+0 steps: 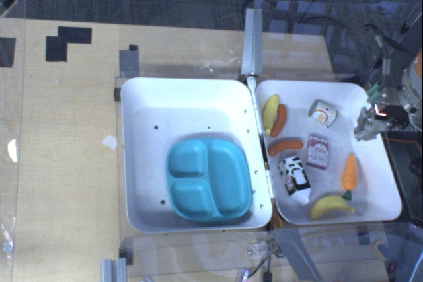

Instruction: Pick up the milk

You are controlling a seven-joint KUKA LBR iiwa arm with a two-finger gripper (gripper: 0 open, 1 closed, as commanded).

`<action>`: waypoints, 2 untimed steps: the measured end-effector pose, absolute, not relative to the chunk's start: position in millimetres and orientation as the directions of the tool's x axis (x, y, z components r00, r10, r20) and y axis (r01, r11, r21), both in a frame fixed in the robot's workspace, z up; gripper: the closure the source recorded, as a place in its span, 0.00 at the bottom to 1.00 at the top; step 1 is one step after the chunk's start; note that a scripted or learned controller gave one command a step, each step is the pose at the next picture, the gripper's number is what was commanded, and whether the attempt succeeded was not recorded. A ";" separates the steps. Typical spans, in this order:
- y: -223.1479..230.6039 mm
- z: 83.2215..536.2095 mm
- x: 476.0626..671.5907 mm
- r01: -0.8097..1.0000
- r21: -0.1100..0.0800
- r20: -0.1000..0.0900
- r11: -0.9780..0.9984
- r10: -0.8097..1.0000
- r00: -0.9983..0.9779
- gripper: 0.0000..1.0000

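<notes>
Here, the wooden bench (59, 162) carries two shallow white bins side by side; the left bin (142, 142) sits toward nine o'clock of the right bin (386, 198). Inside the left bin, a blue divided tray (209, 179) lies toward its six o'clock edge. The grey arm (404, 79) enters at three o'clock, and its gripper (367, 130) hangs over the right bin's three o'clock rim, touching none of the items; whether its claw is spread or pressed together cannot be told from this angle. The milk (294, 174), a small black-and-white cow-patterned carton, lies in the right bin toward seven o'clock, well apart from the gripper. Just at its five o'clock lies a banana (332, 206); a second banana (269, 111) lies at eleven o'clock with a sausage (280, 119) touching it. Another sausage (285, 145) lies just above the milk, a pink carton (318, 152) at its two o'clock, a carrot (349, 173) at three o'clock, and a small white cup (323, 113) near the bin's twelve o'clock edge
</notes>
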State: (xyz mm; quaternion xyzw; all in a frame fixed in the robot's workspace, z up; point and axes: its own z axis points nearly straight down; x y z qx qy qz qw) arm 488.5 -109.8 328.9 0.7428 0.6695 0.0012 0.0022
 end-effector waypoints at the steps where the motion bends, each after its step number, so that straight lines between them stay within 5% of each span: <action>1: -137.2 282.9 488.3 0.983 0.004 -0.002 0.184 0.983 -0.184 1.00; 2: -114.8 274.8 488.6 0.999 0.004 0.000 -0.032 0.999 0.032 1.00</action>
